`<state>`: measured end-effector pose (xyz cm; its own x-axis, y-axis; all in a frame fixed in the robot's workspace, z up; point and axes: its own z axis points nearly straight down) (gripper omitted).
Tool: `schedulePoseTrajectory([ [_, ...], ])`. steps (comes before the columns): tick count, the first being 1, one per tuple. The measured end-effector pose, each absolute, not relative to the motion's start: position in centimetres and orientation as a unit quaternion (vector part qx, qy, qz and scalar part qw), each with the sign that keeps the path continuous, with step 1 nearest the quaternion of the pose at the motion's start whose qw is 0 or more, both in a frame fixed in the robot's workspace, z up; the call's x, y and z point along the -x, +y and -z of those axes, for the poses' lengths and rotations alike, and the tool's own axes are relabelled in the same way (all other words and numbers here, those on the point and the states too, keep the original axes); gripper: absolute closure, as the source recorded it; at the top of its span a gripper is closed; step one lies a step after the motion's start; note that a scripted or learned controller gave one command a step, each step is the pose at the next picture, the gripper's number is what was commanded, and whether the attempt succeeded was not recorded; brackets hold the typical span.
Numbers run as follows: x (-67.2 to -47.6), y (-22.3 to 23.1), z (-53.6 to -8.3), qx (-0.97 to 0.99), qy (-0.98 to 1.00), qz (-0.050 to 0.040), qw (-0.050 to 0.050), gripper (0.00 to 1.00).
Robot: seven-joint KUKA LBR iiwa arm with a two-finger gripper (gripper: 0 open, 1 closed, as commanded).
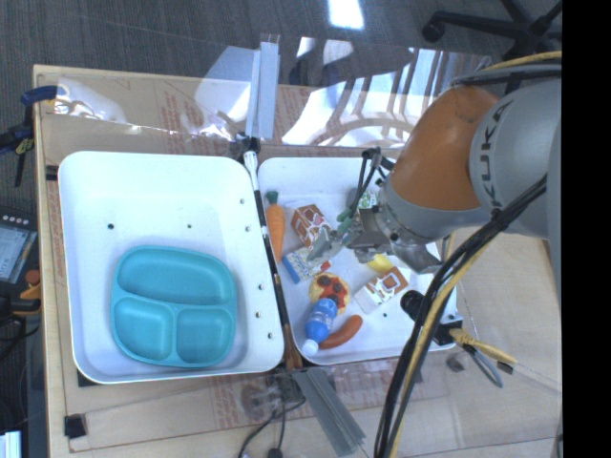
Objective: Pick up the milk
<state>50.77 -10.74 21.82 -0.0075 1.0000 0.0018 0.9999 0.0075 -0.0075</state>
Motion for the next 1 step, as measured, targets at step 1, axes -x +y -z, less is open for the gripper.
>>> schedulePoseTrajectory([
  [1, -54.56, -11.22, -9.41, 0.749, -0.663, 0.0014, -0.001, 0.0],
])
